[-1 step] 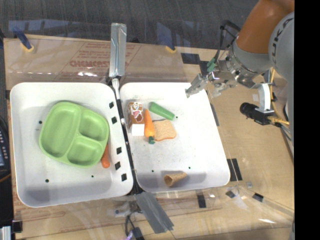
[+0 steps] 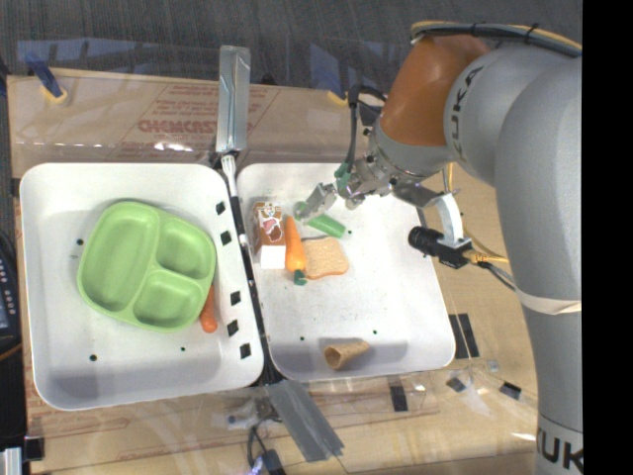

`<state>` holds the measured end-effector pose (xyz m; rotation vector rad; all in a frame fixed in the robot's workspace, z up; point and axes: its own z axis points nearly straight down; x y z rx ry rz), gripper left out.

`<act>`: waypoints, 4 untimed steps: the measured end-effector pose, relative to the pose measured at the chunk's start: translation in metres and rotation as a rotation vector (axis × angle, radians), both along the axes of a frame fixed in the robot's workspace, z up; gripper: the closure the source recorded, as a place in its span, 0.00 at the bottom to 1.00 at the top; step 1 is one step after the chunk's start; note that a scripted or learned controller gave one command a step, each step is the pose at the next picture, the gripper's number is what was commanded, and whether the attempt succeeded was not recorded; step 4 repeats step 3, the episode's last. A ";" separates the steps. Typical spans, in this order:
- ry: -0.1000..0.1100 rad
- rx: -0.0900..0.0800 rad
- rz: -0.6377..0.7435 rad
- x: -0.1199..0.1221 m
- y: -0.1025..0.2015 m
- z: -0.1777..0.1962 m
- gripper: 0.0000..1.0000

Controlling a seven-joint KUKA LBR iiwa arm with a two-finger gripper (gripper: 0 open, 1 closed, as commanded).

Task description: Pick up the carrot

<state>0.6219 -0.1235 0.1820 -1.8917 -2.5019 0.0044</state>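
Gripper (image 2: 318,203) | we are hovering above-right of carrot (image 2: 294,246), fingers apart, empty | risk: we are crowding toast (image 2: 325,257), may snag it.

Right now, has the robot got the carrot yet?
Not yet. The carrot lies flat in the right bin, beside the toast slice, with nothing gripping it. The gripper hangs just above and to the right of it. What looks done: the arm has reached the right bin. Left: closing on the carrot and lifting.
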 end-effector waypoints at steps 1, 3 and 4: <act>-0.012 -0.001 0.106 -0.036 0.015 -0.086 0.00; -0.004 -0.002 -0.345 -0.006 0.072 0.010 1.00; -0.004 -0.002 -0.345 -0.006 0.072 0.010 1.00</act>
